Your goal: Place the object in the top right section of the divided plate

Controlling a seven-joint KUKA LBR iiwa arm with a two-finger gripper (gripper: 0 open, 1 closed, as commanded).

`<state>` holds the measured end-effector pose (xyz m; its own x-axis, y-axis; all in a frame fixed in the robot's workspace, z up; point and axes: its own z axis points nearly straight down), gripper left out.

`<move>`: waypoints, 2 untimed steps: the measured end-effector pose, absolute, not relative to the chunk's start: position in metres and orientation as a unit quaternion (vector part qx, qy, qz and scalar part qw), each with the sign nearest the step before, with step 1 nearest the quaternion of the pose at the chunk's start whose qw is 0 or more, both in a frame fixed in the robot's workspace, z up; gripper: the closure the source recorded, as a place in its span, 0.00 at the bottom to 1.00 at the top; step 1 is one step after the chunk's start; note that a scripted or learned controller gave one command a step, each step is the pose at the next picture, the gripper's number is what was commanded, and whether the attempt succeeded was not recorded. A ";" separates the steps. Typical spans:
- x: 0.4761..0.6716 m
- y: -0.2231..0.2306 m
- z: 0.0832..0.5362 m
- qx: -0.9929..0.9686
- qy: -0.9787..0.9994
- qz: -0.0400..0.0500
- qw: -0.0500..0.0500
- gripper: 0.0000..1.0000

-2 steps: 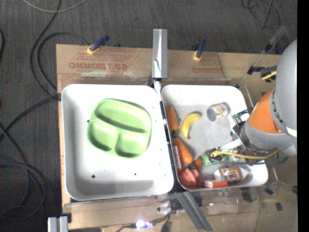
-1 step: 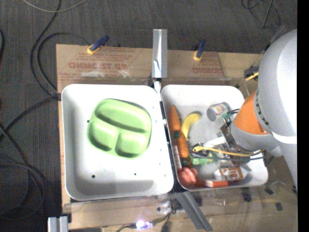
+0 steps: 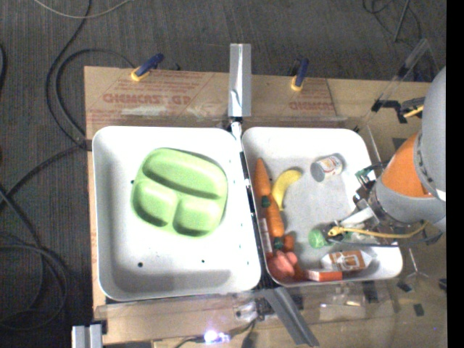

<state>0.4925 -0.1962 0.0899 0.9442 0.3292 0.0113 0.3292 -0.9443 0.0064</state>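
A brown bench (image 3: 181,96) carries two shallow white bins side by side, the left bin (image 3: 109,194) and the right bin (image 3: 348,140), with a blue-and-yellow clamp (image 3: 147,67) and a second clamp (image 3: 299,74) gripping its far edge.

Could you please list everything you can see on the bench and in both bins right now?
Shallow white bins: two, side by side.
Green divided plastic plate: one, left bin.
Orange carrots: two, right bin's left edge.
Yellow banana: one, right bin.
Small can: one, silver and white, right bin.
Small green item: one, by the gripper.
Red rounded items: a cluster, count unclear, front left corner of right bin.
Orange-and-white carton: one, front of right bin.
Clamps: two, blue and yellow, bench's far edge.
Grey arm with orange band: one, right side.
Gripper: one, over right bin.
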 end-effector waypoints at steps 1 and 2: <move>0.501 -0.124 0.090 0.986 0.169 0.006 0.006 1.00; 0.490 -0.206 0.173 0.989 0.146 -0.005 0.000 1.00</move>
